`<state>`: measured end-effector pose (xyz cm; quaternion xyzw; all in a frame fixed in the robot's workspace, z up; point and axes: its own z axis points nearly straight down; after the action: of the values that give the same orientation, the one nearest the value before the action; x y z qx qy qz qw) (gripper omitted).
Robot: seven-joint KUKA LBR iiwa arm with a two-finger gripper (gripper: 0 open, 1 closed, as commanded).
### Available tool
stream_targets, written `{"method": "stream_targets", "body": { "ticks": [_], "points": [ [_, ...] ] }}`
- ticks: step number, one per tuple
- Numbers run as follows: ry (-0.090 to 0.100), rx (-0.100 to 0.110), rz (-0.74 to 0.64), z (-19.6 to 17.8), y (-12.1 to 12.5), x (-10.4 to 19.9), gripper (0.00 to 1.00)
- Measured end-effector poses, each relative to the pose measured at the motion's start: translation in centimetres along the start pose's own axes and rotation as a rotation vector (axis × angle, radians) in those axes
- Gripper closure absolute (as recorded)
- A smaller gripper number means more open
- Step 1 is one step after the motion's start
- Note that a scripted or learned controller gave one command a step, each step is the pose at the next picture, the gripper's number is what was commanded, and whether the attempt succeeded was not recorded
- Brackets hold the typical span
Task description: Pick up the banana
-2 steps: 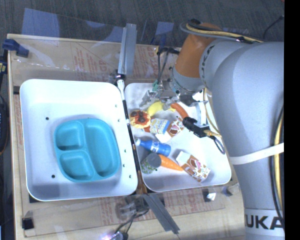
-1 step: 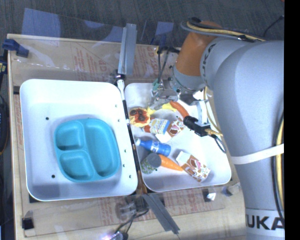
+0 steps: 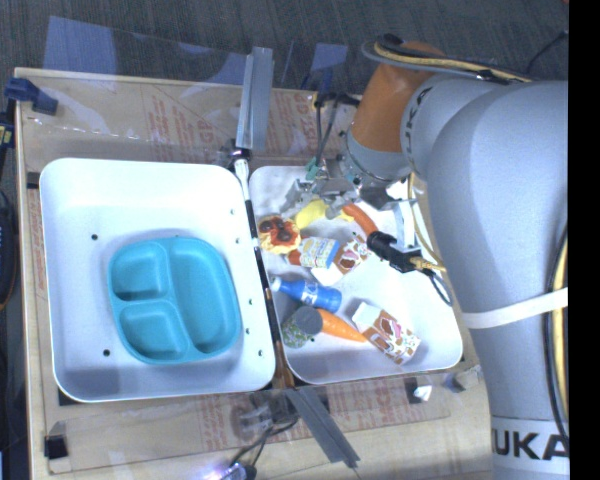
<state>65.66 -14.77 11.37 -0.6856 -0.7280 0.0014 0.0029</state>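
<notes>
A yellow banana [image 3: 311, 211] lies near the back of the right bin [image 3: 432, 330], partly covered by the arm's wrist. My gripper [image 3: 323, 186] hangs right over it, at the banana's upper edge, below the orange band. The metal parts of the gripper crowd together there and blur with the clutter around them.
Around the banana lie a red-orange toy [image 3: 278, 234], a carton [image 3: 330, 252], an orange carrot [image 3: 358, 215], a blue bottle [image 3: 308, 292], a second carrot [image 3: 342, 326] and a snack box [image 3: 390, 334]. The left bin [image 3: 70, 198] holds a teal divided tray [image 3: 174, 298].
</notes>
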Motion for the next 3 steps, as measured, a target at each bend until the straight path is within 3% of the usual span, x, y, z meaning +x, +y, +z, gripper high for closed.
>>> {"method": "stream_targets", "body": {
  "ticks": [1, 2, 3],
  "points": [
    [-0.001, -0.010, -0.045, 1.8, -1.2, -1.6, 0.00],
    [0.000, -0.001, -0.083, 2.4, -0.3, -5.9, 0.00],
    [0.004, 0.012, -0.086, 1.7, -0.5, -5.8, 1.00]
  ]
}}
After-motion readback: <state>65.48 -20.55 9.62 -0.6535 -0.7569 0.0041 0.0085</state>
